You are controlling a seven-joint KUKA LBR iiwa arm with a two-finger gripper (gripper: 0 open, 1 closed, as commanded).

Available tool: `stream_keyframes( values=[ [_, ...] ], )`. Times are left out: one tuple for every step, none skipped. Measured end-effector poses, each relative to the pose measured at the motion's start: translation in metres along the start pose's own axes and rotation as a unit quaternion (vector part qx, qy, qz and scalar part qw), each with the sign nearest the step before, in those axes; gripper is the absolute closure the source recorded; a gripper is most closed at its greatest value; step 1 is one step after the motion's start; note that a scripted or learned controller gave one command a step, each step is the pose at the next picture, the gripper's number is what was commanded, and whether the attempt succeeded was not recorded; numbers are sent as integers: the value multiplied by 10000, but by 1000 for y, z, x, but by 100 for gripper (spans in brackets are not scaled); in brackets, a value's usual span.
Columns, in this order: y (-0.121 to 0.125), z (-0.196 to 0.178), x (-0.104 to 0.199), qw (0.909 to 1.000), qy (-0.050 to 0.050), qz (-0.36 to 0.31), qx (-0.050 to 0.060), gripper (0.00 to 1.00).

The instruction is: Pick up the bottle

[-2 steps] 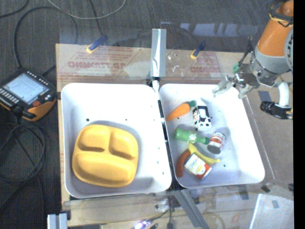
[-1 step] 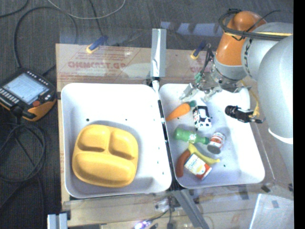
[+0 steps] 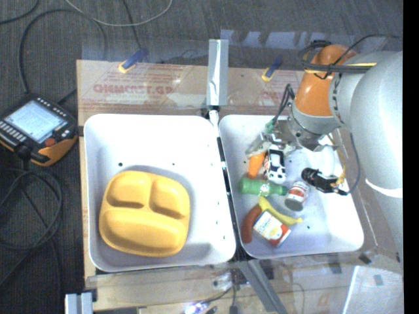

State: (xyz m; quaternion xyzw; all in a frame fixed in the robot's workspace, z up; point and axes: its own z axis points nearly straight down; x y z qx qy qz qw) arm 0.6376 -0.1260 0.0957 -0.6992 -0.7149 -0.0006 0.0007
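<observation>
Camera view, looking down at a slant on the tabletop (image 3: 150, 87): two shallow white bins side by side; in the left bin (image 3: 131, 126), a yellow divided tray (image 3: 145, 212), lying toward the near left corner; in the right bin (image 3: 340, 231), a cluster of small things around the middle.

Among them the bottle (image 3: 256, 187), green, lying on its side near the bin's left wall, long axis running left to right; just above it an orange carrot (image 3: 255, 165), tilted; beside the carrot a white-and-black item (image 3: 276, 166), too small to name; at the bottle's right end a small can (image 3: 296, 195) with a red label; below the bottle a yellow banana (image 3: 280, 213), a red-and-white carton (image 3: 272, 229) touching it, and a reddish sausage-shaped piece (image 3: 249, 222) by the left wall.

Reaching in from the right, the grey arm (image 3: 386, 116) with its orange band (image 3: 317, 90); the tool (image 3: 278, 139) hanging over the far part of the right bin, above the carrot and apart from the bottle; cannot tell whether apart, together or clamped on anything.
</observation>
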Motion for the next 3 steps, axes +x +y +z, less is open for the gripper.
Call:
stream_keyframes(
  values=[
    [1,-8,2,10000,22,-3,10,100],
    [-8,-91,54,9986,3,-523,18,100],
    [-54,-142,61,9958,-13,-914,23,100]
  ],
)
